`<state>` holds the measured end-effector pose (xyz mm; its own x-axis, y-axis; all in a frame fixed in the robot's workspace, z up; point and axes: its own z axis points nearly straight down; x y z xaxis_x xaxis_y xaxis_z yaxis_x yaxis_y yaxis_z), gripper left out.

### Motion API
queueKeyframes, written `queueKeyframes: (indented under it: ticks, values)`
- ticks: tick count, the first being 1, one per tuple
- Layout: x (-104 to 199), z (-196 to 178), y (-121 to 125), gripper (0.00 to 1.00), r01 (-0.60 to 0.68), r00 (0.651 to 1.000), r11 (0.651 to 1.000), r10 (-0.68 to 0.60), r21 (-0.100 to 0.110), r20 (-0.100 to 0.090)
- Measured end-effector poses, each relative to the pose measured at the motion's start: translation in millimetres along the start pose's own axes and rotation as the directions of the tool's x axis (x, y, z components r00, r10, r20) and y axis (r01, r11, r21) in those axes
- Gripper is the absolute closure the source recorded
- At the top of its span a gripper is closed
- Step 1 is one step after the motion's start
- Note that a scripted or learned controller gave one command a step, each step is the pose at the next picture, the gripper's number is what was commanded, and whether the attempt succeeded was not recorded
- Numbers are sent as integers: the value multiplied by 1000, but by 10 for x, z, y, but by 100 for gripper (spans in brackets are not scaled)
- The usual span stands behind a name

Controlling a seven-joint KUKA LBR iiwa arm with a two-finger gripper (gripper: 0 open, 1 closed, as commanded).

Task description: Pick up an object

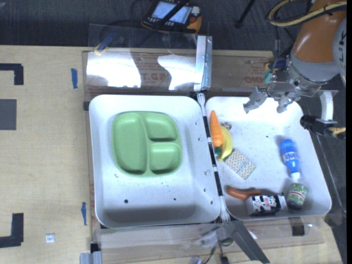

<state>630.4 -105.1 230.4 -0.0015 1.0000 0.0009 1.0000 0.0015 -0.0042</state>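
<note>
Overhead, the end effector (268, 100) hangs with its fingers spread wide and nothing between them, above the far edge of the right bin (316, 164), one of two white bins on the table (44, 164). Nearer the camera than the end effector lie six things: one carrot (216, 128) on a yellow piece (224, 147) by the dividing wall, one patterned card (240, 164), one blue bottle (289, 157), one round jar (297, 195), and one dark bottle (265, 203); bare floor lies directly beneath the end effector. Beyond the divider, the left bin (104, 202) holds one green divided tray (146, 142).
</note>
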Motion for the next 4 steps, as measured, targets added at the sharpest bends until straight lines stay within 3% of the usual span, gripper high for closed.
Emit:
queueKeyframes:
  ticks: [2, 3, 4]
  values:
    - [-1055, 1329, -544, 0, 210, 978, 978, -210, -8, -6]
    - [-1078, 1244, -558, 100, 207, 978, 978, -207, -6, -2]
    - [-502, 584, -257, 100, 145, 989, 989, -145, -3, 1]
